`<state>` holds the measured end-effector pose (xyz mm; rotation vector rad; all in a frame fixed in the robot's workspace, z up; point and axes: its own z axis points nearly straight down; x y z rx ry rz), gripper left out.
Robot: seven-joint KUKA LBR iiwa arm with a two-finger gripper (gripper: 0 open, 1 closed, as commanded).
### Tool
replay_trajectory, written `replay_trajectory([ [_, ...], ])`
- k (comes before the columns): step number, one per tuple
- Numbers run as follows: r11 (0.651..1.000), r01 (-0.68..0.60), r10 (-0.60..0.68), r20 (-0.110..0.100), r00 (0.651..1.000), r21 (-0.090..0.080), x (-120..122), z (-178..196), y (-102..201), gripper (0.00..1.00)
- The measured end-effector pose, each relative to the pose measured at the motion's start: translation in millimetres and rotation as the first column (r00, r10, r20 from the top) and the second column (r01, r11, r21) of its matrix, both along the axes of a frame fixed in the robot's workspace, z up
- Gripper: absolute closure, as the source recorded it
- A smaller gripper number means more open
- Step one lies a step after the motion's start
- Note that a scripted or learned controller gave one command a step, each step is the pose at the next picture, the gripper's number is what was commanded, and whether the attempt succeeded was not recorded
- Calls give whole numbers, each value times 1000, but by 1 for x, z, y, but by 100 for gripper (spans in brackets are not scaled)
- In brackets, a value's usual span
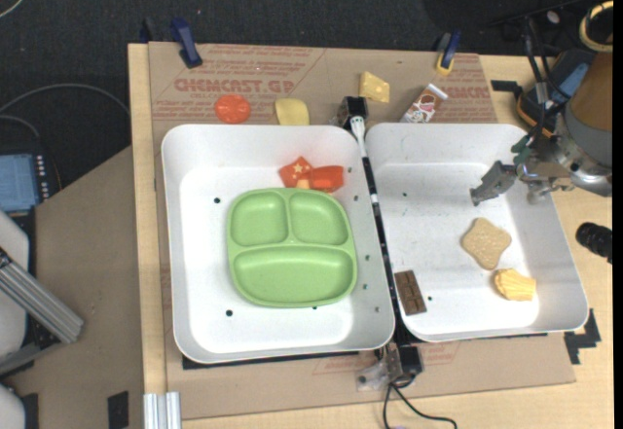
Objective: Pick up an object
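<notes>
Camera view: the gripper (494, 186) hangs over the right bin (428, 160), up near its far right side, with nothing between its fingers that I can see; how far they are spread I cannot tell from this slant. The likeliest targets lie just below it on the bin floor: a tan toast slice (485, 242) and, nearer the front right corner, a yellow lump (514, 285). The toast is flat and thin, so fingers may close above it or skid it along the smooth white plastic. The lump is rounded and ridged and sits close to the wall, where a finger could catch the rim. A dark brown bar (410, 292) rests on the seam between bins, awkward to straddle. The left bin (195, 164) holds a glossy green tray (290, 248) with three compartments and red pieces (312, 174) touching its far edge.
</notes>
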<state>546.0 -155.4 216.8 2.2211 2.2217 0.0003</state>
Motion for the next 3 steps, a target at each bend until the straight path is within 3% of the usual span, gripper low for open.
replay_trajectory([
  [1,1000,2,-2,-8,1000,3,-15,-81,-17,0],
  [2,1000,0,0,0,1000,0,-1,-133,-38,0],
  [3,1000,3,-3,9,1000,-4,-66,-128,-45,0],
])
